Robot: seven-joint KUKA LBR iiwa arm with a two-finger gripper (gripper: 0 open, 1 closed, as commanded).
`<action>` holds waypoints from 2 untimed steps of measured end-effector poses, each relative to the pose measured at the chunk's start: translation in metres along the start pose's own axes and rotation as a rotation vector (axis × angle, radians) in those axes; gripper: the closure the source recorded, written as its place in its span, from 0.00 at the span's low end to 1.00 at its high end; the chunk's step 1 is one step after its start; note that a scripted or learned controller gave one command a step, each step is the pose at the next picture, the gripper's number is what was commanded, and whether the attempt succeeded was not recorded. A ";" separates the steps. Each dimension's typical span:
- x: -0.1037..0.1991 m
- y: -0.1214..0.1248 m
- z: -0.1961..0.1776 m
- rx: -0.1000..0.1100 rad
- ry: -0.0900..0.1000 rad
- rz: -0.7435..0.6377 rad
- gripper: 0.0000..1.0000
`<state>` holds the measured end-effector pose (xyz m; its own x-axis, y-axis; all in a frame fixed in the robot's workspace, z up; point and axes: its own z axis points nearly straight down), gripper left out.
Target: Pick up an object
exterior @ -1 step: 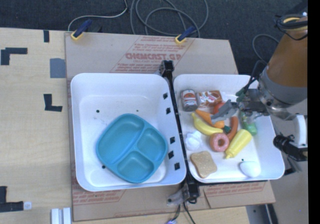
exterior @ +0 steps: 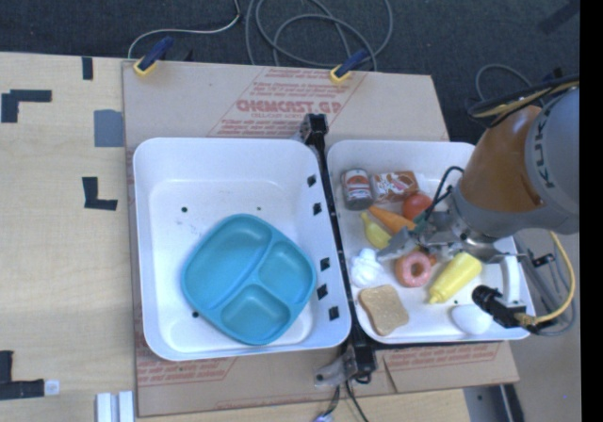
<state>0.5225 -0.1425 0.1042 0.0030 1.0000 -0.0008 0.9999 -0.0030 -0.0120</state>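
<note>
- Dark carpet with looping cables lies at 12 o'clock, and a cardboard sheet under two shallow white bins covers the pale bench
- Gripper sits low in the right bin, at the middle of the toy food pile; how it stands, spread or closed, cannot be told, since the wrist and dark fittings cover it
- Nothing can be seen held by it; it hangs just above the pink donut, with the orange carrot at its 10 o'clock and the red tomato at its 12 o'clock
- Yellow mustard bottle lies at its 4 o'clock, partly under the arm
- Bread slice rests at 7 o'clock, a white egg at 5 o'clock
- Brown can and a packet lie along the far wall; their labels are too blurred to read
- Small white thing beside the donut is hard to identify
- Left bin holds a blue divided plate
</note>
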 end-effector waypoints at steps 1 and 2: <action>0.014 -0.017 0.004 -0.033 -0.015 0.005 0.00; 0.017 -0.020 0.005 -0.050 -0.025 0.012 0.00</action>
<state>0.5025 -0.1258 0.0997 0.0158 0.9995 -0.0257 0.9991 -0.0148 0.0385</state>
